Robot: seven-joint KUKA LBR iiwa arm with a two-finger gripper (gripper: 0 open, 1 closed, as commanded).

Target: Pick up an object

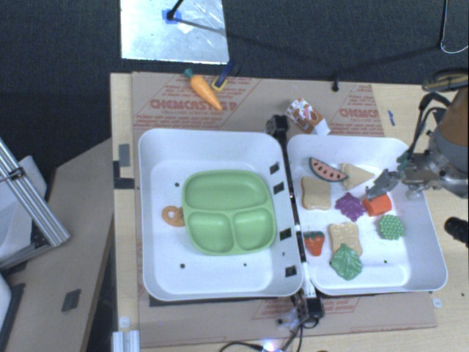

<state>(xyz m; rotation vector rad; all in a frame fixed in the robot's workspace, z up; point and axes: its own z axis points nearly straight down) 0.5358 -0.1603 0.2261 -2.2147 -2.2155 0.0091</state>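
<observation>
My gripper (375, 189) reaches in from the right over the right bin (425, 270), its tip just above and to the left of an orange block (379, 205). Around it lie a purple grape bunch (351, 206), a watermelon slice (327, 170), a pale wedge (357, 174), a bread slice (316, 193), a green round fruit (391, 226), a cracker (344, 235), a green leaf (346, 263) and a small red fruit (314, 243). Nothing is visibly held.
The left bin (157, 196) holds a green divided plate (229, 211) and an orange ring (174, 216). Behind the bins, on the cardboard, lie a carrot (205, 92) and a small patterned packet (304, 114). A foil sheet (174, 20) lies farther back.
</observation>
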